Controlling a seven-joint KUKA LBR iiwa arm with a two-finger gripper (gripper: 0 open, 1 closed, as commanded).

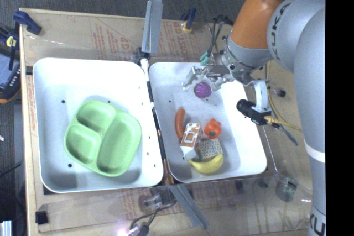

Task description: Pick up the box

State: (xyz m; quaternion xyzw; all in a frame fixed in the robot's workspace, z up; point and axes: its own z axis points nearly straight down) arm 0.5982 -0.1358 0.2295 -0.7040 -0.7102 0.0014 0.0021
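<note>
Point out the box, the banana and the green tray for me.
box [190, 135]: camera view, its orange-and-white top face.
banana [208, 163]: camera view, middle of its curve.
green tray [103, 137]: camera view, ridge between its compartments.

One camera is fixed above the tabletop [83, 27] and looks down at a slant. It takes in both white bins whole: the left bin [44, 119] and the right bin [251, 152] sit side by side across the middle of the picture, with the tabletop's far edge near the top and dark floor beyond it. The arm [287, 25] comes in from the right and stands large there, closer to the lens than the bins. The view is near enough that small things in the bins can be told apart.
</note>
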